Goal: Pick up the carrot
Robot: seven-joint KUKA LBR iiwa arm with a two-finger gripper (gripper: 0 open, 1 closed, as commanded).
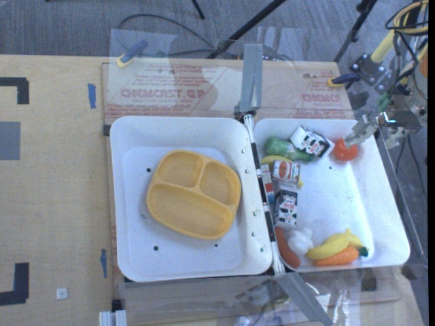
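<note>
The carrot is orange with a green tip and lies flat in the right bin's front right corner, touching a yellow banana just behind it. My gripper hangs over the back right of the same bin, right beside a red tomato. It is far from the carrot, which lies well toward the front edge. Nothing is visibly held.
The right bin also holds a green vegetable, two cow-patterned cartons, a small can, a white lump and a red-orange sausage shape. A yellow divided plate sits in the left bin.
</note>
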